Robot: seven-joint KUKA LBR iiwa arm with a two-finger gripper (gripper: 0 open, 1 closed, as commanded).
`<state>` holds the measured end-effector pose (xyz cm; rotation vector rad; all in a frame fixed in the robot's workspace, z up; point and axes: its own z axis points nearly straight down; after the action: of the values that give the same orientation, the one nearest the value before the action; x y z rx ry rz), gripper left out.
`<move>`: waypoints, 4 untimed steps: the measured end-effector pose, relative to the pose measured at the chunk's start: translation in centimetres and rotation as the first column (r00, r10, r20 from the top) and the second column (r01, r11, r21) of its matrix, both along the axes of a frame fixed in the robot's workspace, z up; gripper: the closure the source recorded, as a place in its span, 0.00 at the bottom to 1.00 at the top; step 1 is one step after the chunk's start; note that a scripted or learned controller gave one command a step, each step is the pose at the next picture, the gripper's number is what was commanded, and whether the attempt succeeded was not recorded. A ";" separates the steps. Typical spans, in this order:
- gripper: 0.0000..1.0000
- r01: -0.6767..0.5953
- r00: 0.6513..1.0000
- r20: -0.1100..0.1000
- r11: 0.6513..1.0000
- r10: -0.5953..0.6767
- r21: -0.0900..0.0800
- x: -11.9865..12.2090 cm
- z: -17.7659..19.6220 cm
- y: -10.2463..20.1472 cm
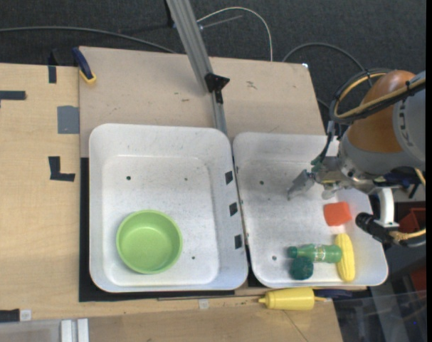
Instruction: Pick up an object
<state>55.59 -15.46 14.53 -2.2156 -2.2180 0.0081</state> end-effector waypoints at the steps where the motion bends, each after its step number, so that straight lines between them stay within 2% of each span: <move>1: 0.00 0.000 1.000 0.001 1.000 0.000 0.000 -0.2 -5.4 0.1; 2: 1.00 -0.001 1.000 0.005 1.000 0.001 -0.001 -0.1 -4.1 0.1; 4: 1.00 -0.001 1.000 0.014 1.000 0.001 -0.003 1.1 6.4 1.2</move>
<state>56.68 -14.22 20.94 -2.2226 -2.2272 -0.0040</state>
